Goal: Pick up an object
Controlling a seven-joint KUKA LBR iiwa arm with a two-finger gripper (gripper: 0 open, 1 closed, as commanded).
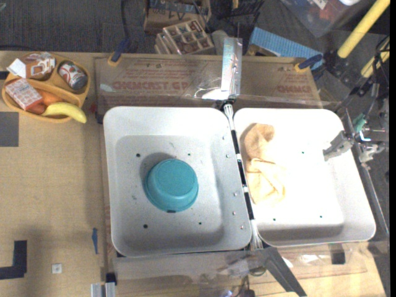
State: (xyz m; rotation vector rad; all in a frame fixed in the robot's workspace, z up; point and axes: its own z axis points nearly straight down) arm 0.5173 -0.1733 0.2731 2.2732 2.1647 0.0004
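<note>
A teal bowl (172,184) lies upside down in the middle of the left bin (124,135). A crumpled tan cloth (261,163) lies along the left side of the right bin (322,190), against the wall between the two bins. My gripper (339,146) sits low at the right bin's right rim, well to the right of the cloth, with nothing seen in it. Only its grey tip and some wrist hardware (365,135) come into the picture there.
An orange tray (37,107) holding a banana (65,111), cans and boxes sits on the bench at far left. A cardboard sheet (161,82) lies behind the bins. Cables, crates and a yellow bar (368,17) crowd the floor beyond.
</note>
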